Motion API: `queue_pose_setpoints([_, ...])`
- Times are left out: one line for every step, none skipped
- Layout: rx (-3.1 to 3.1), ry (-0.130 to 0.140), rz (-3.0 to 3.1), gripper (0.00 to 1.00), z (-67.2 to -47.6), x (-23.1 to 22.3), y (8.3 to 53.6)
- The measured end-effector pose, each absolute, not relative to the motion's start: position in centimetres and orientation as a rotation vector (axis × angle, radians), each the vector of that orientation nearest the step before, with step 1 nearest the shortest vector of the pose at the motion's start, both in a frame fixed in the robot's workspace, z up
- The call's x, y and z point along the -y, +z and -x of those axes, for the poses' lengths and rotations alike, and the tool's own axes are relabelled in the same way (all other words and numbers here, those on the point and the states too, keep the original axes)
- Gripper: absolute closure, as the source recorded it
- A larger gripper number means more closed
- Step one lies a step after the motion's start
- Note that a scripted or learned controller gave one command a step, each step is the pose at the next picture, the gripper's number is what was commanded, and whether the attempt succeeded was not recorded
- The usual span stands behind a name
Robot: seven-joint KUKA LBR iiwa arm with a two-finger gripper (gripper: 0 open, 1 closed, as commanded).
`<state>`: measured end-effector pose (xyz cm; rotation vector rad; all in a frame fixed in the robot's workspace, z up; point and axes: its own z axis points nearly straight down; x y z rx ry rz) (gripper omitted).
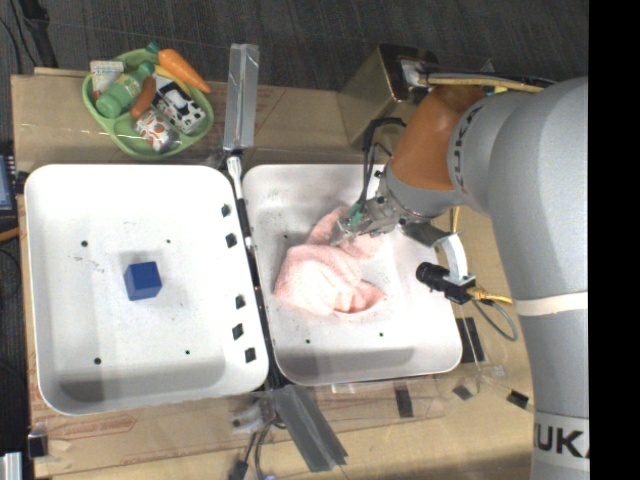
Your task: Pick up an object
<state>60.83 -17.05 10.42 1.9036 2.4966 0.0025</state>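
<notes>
The right bin point(420, 353) serves as the landmark. Inside it, a crumpled pink cloth point(325, 273) lies around its middle. At the cloth's far edge the gripper point(357, 223) presses down on the fabric; I cannot tell its finger state. Left of that bin, the left bin point(60, 298) holds a blue cube point(143, 280). Beyond, on the brown bench point(300, 118), sits a green bowl point(105, 123) of toy food, with dark floor point(300, 8) farthest.
</notes>
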Motion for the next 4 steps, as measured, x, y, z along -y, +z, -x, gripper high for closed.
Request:
queue_pose_setpoints([-2.496,0.002,-1.904,0.0,-60.8,17.1,10.4])
queue_pose_setpoints([-2.496,0.002,-1.904,0.0,-60.8,17.1,10.4])
queue_pose_setpoints([-2.587,0.001,-1.783,0.0,-60.3,17.9,9.4])
queue_pose_setpoints([-2.591,0.001,-1.778,1.0,-60.3,17.8,10.4])
